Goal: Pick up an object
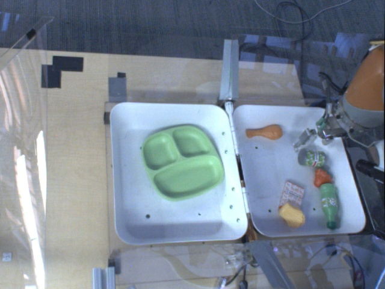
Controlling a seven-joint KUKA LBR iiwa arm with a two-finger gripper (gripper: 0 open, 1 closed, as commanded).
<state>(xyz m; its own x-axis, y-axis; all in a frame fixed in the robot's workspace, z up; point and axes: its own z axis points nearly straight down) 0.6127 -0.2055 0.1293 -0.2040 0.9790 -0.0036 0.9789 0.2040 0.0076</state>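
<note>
On the bench sit two white bins side by side. Left bin (120,161) holds a green divided plate (182,161), three compartments, lying flat near the middle, slightly rotated. Right bin (264,215) holds the loose items: an orange drumstick toy (264,132) near the top left, lying on its side, apart from everything else; a small green can (313,158) at the right side, on its side; a red-orange piece (322,177) just below the can; a green bottle (329,205) just below that, lying along the right wall, cap end toward the near edge. Lower middle: a pink-white packet (292,192), flat, and a yellow item (292,215) touching or just beside its near end.

Arm comes in from the right, orange band at the frame edge. Gripper (314,135) is at the upper right of the right bin, just above the can, near it, apart from the drumstick. Fingers too small and blurred, cannot tell open or closed. Nothing seen between them. All objects lie on the bin floor.
</note>
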